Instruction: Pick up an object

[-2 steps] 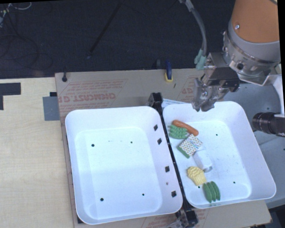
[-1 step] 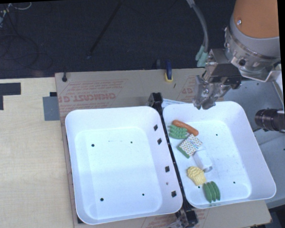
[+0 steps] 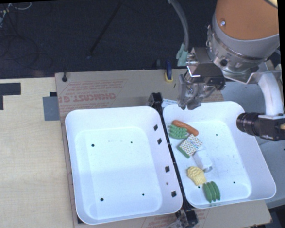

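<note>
Two green toys, one yellow, one orange.

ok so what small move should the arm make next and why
Probably lower toward the orange carrot-shaped toy. The gripper hangs over the far rim of the right white bin, just beyond that toy, with nothing seen between its fingers.

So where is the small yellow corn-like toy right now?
The small yellow corn-like toy lies in the right white bin, near its left wall, just below the clear white block and above the green ribbed toy.
</note>
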### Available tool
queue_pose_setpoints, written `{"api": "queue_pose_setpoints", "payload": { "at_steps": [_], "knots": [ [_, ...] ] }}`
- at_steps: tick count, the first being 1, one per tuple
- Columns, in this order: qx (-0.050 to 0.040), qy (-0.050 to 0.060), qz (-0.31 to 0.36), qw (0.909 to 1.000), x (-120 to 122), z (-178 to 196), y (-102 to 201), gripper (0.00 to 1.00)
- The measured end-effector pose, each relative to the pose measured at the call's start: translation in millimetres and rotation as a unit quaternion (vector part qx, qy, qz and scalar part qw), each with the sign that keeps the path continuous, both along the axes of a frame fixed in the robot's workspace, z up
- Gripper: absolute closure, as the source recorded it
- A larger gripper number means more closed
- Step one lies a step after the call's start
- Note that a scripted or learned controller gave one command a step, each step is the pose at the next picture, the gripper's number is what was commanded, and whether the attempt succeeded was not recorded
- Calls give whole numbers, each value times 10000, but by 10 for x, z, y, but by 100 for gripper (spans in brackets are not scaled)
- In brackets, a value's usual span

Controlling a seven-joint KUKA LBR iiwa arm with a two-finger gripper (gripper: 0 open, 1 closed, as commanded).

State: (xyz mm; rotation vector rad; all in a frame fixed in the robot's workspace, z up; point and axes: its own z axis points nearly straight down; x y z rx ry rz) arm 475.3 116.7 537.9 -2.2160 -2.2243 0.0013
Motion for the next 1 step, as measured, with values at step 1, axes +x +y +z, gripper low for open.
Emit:
{"api": "queue_pose_setpoints", "payload": {
  "at_steps": [1],
  "knots": [
    [-8, 21, 9, 10000, 7, 89, -3, 100]
  ]
}}
